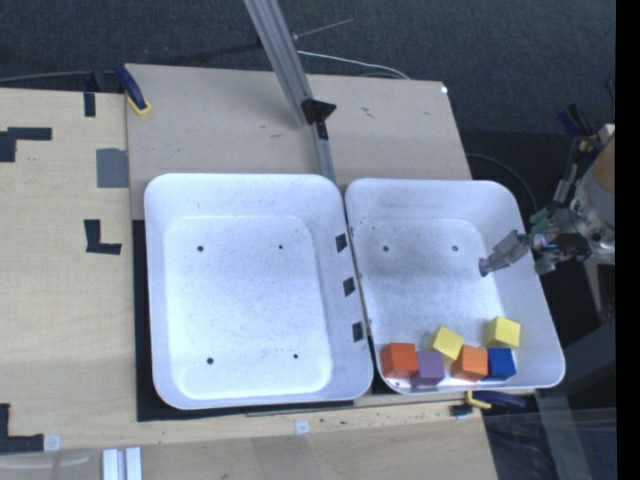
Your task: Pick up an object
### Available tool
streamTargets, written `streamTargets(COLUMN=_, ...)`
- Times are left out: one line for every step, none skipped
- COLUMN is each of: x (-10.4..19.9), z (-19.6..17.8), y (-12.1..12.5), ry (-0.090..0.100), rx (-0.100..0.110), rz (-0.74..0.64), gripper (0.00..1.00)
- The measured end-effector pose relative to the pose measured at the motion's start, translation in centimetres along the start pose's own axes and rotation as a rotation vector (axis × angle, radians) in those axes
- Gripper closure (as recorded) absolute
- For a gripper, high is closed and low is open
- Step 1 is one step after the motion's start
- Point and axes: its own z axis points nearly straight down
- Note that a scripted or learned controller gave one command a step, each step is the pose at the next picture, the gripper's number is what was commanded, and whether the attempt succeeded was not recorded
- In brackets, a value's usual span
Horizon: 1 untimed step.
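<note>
**Sizing up the blocks before the grab**

Judging by their crisp edges and matte faces, I take these small blocks for light, stiff pieces of wood or foam, neither fragile nor slick. They sit crowded along the near wall of the right bin [520, 218]: an orange block [400, 357] at the left, a purple block [430, 366] touching it, a yellow block [447, 343] just behind those two, a second orange block [472, 362] pressed against a blue block [501, 363], and another yellow block [505, 331] just behind the blue one.

I would go for the rear yellow block on the right. It stands a little apart from the row, so fingers could straddle two opposite flat faces without nudging a neighbour. The packed front row leaves no room for a finger between pieces, and the bin's sloped wall crowds it from the near side.

My gripper [497, 259] hangs over the right side of that same bin, well apart from the blocks and behind them, with nothing held in it. Whether it is spread or closed, I cannot tell from this slant.

Beside it, the left bin [160, 268] carries only specks, and both bins rest on the bench [60, 168].
</note>
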Motion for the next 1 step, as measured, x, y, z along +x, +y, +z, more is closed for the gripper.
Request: streamTargets(x=0.00, z=0.00, y=0.00, ry=0.000, rx=0.000, rz=0.000, gripper=0.00)
